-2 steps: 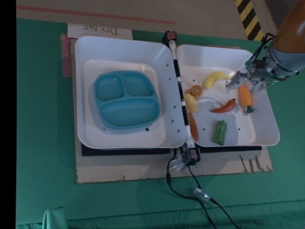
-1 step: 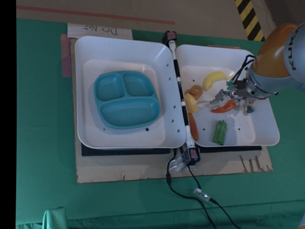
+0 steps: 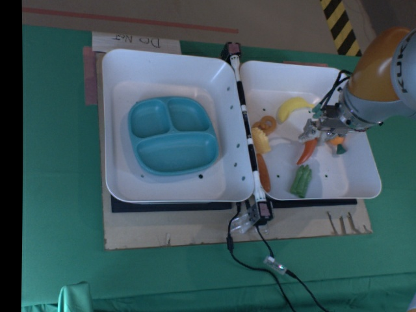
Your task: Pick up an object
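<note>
Carrot (image 3: 307, 151) just under fingers (image 3: 305, 134), rt bin (image 3: 364, 181)

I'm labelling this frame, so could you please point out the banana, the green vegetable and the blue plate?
banana (image 3: 292, 107): camera view, middle of its curve.
green vegetable (image 3: 301, 181): camera view, its centre.
blue plate (image 3: 174, 151): camera view, large lower compartment.

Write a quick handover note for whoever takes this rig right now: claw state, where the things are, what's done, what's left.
Claw: low over the right bin, above the red pepper; grip state unclear.
Right bin holds a banana, the pepper, a green vegetable and orange pieces by the divider.
Left bin holds a teal divided plate.
Done: nothing seen lifted.
Left: grasp one item and raise it.
</note>
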Motion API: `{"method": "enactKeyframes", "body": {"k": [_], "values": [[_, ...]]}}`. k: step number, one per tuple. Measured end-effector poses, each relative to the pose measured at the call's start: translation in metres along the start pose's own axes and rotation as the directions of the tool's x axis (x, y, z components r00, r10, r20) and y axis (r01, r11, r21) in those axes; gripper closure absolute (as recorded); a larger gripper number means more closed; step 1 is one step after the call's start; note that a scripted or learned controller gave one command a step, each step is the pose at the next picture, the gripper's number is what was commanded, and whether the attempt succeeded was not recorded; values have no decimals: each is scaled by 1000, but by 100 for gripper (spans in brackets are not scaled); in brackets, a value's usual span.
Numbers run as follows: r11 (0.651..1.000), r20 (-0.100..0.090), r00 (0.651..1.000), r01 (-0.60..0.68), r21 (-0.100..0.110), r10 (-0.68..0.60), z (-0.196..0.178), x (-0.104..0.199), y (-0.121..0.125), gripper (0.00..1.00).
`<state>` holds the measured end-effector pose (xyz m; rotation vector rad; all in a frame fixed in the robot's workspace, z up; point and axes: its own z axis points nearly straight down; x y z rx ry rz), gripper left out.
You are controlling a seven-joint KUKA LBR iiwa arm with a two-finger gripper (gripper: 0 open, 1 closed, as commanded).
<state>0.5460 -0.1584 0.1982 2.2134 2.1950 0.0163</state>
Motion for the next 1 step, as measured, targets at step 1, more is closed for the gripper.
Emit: {"method": "enactKeyframes", "body": {"k": [1], "values": [[1000,-7,1000,5,20,-5,-102,2,6,100]]}}
